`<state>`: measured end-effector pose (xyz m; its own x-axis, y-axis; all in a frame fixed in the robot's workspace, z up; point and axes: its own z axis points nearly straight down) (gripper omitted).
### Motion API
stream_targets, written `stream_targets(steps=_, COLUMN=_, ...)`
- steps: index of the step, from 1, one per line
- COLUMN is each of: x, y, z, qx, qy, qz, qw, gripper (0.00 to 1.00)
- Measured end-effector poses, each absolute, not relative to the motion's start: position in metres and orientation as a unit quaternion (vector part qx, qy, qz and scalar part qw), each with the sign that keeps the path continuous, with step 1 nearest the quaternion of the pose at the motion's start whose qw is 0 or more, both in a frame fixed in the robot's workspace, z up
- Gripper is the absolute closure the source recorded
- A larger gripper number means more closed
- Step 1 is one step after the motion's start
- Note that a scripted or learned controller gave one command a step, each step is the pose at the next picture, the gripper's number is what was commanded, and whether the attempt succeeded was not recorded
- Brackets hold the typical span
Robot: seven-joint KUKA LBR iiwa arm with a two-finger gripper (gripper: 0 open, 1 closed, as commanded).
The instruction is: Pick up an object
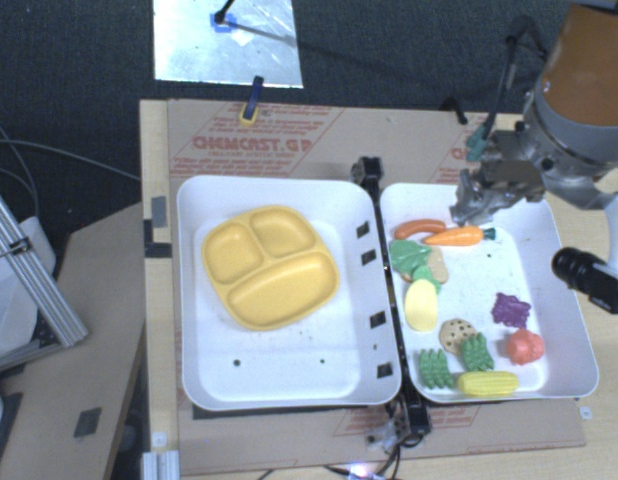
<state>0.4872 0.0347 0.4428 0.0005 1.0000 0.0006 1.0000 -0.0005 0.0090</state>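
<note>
Two shallow white bins (289, 393); grey gripper (473, 208) at right bin's far edge above orange plastic carrot (455, 236); finger state unclear.

right bin (564, 268): toys crowd left, front; centre-right floor bare; left bin (289, 193): tray (270, 265) mid

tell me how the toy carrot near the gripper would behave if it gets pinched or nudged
The toy carrot looks like smooth moulded plastic, so probably stiff and light, perhaps slippery between fingers. Its long tapered shape lies flat in the right bin, so a nudge may roll or pivot it. It sits against the toy sausage, which could shift with it. The gripper hovers just above.
</note>
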Motion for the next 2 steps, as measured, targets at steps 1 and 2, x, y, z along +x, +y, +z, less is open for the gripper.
stream_targets(steps=1, x=0.485, y=0.009, z=0.313, qx=0.708, qy=0.706, qz=-0.0043, qw=-0.003, gripper=1.00)
stream_targets(steps=2, x=0.486, y=0.045, z=0.250, qx=0.705, qy=0.709, qz=-0.0015, qw=-0.002, gripper=1.00)
